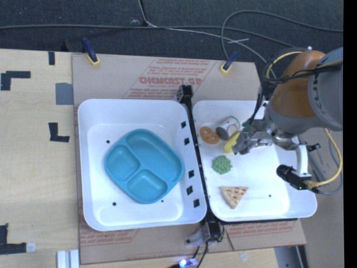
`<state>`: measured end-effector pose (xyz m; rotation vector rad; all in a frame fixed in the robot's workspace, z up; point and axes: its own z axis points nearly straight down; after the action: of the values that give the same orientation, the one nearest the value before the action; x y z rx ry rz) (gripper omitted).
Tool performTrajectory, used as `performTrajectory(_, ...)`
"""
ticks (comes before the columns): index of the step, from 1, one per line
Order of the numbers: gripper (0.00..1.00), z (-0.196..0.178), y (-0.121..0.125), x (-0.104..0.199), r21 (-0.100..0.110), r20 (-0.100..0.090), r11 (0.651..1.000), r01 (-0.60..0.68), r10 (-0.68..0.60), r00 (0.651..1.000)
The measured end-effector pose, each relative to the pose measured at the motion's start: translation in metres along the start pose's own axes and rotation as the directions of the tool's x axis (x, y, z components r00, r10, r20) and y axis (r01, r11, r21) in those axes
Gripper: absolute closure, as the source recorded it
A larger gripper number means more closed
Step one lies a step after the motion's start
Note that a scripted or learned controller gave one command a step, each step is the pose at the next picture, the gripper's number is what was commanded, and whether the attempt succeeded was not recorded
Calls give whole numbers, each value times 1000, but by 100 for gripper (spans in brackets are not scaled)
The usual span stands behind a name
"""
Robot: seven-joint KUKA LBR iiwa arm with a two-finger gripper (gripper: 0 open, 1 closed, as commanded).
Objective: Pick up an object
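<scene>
In the right bin [290, 205] lie an orange ring-shaped pretzel [209, 134], a small silver can [227, 127] on its side, a yellow piece [230, 144], a green broccoli floret [222, 164] and a pizza slice [233, 195]. My gripper [243, 143] hangs low over the bin's upper middle, right against the yellow piece and just below the can. Its dark body covers part of the yellow piece. The broccoli lies a short way to its lower left, and the pizza slice is farther toward the front.
The left bin [95, 205] holds a blue divided plate [144, 164]. A black divider [193, 149] runs between the bins. The grey arm with its orange band [295, 88] and looping cables [323, 177] crowd the right bin's right side.
</scene>
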<state>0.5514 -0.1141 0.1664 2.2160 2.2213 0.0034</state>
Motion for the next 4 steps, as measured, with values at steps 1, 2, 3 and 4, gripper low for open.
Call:
performTrajectory(1, 100, -46, 9, 1, 0, 0, 1000, 0, 0, 1000)
performTrajectory(2, 100, -84, 10, 1, 1, 0, 1000, -1, 1, 1000)
performTrajectory(3, 100, -68, 28, 55, 6, -1, 1000, 2, -2, 1000)
performTrajectory(4, 100, -69, 50, 114, 5, -3, 1000, 5, -5, 1000)
